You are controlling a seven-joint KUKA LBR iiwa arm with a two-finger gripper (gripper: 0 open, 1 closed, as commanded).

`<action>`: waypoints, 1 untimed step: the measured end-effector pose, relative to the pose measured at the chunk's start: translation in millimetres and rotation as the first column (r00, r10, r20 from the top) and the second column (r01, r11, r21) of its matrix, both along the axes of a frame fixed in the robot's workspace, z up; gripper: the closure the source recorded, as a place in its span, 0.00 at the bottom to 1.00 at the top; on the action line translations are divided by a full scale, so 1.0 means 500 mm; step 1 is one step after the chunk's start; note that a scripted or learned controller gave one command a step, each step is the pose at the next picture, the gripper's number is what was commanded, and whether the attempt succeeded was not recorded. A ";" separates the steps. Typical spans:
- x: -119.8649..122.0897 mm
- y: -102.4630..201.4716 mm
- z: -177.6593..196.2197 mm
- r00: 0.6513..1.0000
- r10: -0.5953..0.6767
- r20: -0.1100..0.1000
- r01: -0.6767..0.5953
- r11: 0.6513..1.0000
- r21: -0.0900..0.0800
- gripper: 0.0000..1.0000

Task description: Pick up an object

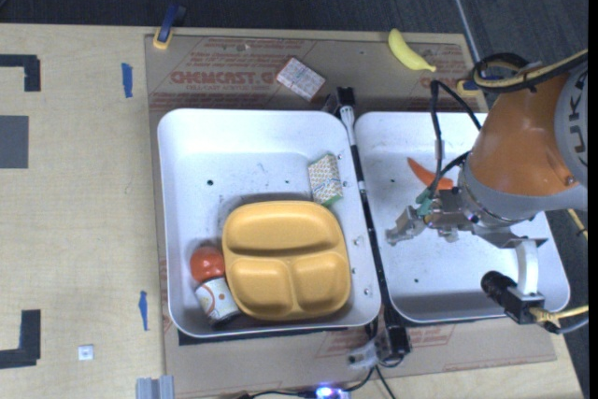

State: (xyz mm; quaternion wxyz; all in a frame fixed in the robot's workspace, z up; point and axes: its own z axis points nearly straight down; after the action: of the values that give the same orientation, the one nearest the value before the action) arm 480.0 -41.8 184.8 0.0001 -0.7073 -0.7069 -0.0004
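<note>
My gripper (404,227) hangs low over the floor of the right bin (439,294), left of its middle, at the end of the grey and orange arm (528,154). A small orange carrot-like piece (420,170) lies on the bin floor just behind the gripper and to its right, partly covered by the wrist cables. The left bin (173,192) holds a large yellow divided tray (285,257), a red and white rounded item (210,280) at its front left corner, and a small patterned packet (325,178) near the right wall.
Behind the bins, on the cardboard sheet, lie a yellow banana (409,51) and a small speckled box (300,78). A blue clamp (168,25) sits at the sheet's back left corner. A black divider (360,192) runs between the two bins.
</note>
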 end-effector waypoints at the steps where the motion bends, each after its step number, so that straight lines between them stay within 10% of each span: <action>1: -0.003 -0.119 -0.134 1.000 -0.001 -0.002 0.001 1.000 0.000 0.00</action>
State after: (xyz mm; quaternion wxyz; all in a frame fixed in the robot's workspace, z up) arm 478.7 -101.6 117.7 0.0009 -0.7076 -0.7066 0.0004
